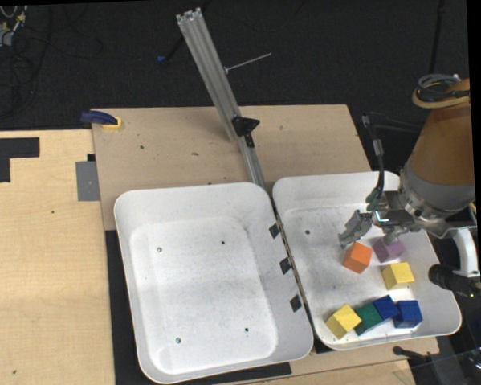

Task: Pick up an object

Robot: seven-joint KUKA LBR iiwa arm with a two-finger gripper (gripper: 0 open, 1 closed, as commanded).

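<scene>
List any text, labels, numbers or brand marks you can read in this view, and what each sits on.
None: no readable text shows. The blocks in the right bin, the orange block and yellow block among them, have plain faces. The left bin shows dark specks, not characters. The gripper and arm show no legible marking.

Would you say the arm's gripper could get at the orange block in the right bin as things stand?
Probably yes. The gripper hangs just above the orange block, which sits apart from the purple block and the yellow block, so nothing looks in the way.
</scene>
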